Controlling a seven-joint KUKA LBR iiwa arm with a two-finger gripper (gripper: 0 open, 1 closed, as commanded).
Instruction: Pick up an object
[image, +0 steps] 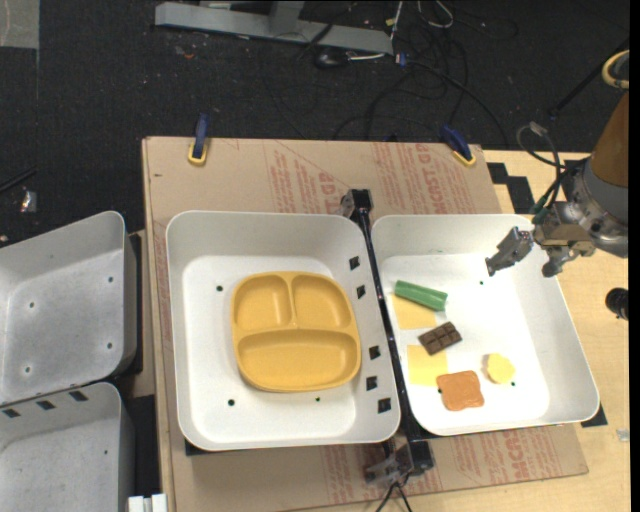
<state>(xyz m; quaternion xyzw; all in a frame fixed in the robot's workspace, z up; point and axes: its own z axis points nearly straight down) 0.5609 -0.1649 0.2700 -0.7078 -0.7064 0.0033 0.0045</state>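
Bench: a brown cardboard-covered board (270, 175) printed with red lettering, clamped at its far edge by two blue-and-yellow clips, bearing both bins.
Floor: dark speckled carpet around the bench, with black cables and a grey metal bar lying beyond the bench's far edge; spare white trays sit off its left edge.
Left bin: a shallow white plastic bin (200, 250) on the left half of the bench.
Right bin: a shallow white plastic bin (560, 340) touching the left one along a black divider strip.
Arm: the grey arm with its orange band reaches in over the right bin's far right corner.
Plate: a yellow plastic divided plate (296, 332) with three compartments, lying flat in the middle of the left bin.
Gripper: the two-finger gripper (530, 255) hangs over the right bin's far right area, its two dark fingers spread apart with nothing between them.
Candidate objects: clustered by the right bin's left wall and near edge are a green cylinder (419, 294), a pale yellow flat slice (424, 366), an orange toast-like square (460, 390), a brown chocolate-like block (439, 338) and a small yellow round piece (499, 369).
Progress: nothing appears lifted yet; choosing an item, descending, closing and raising all seem left to do.
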